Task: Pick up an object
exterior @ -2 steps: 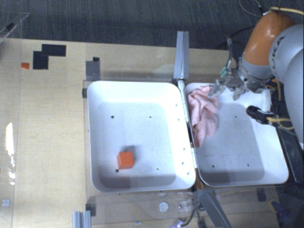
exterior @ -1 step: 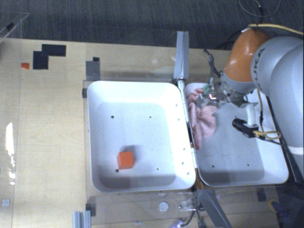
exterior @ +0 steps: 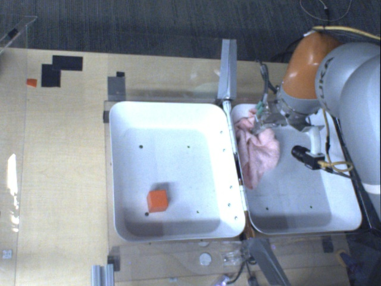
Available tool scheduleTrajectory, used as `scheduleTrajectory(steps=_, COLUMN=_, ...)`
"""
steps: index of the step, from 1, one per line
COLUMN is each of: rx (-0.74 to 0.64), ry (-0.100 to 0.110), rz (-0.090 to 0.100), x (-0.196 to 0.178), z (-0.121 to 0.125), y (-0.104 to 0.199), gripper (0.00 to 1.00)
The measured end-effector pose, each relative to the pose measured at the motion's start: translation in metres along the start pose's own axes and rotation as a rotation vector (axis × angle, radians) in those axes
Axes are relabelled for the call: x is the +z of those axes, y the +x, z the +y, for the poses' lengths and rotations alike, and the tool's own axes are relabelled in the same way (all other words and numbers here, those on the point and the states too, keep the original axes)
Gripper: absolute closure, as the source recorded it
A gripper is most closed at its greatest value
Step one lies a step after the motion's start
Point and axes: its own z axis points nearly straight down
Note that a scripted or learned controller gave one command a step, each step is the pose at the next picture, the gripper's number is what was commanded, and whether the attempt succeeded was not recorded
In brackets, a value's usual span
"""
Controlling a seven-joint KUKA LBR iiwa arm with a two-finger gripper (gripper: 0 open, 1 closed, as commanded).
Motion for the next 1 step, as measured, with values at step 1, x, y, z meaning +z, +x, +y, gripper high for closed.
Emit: scheduleTrajectory(steps=1, rx=-0.433, ry=0.012, rz=0.002, x=-0.0829, z=0.0211, y=0.0359, gripper=1.00)
